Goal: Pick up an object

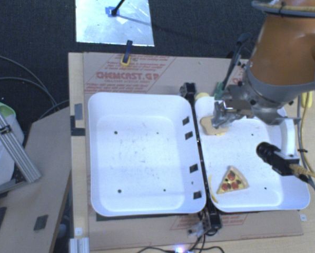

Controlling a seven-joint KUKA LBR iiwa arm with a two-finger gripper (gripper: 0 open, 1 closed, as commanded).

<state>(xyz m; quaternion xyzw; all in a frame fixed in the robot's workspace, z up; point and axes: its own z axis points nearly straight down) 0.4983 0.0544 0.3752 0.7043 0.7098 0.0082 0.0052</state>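
Right of centre in the frame, the jaws (219,121) hang low over a flat tan piece (212,126) at the upper left of the right bin (252,157); how they stand cannot be told. A pizza slice toy (233,180) lies lower in that bin, well apart.

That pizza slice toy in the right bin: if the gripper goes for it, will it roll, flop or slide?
The pizza slice lies flat and wedge-shaped, so it probably won't roll. It looks thin and low against the right bin floor, so the gripper may struggle to get under its edges. On that smooth white surface it would likely slide when pushed.
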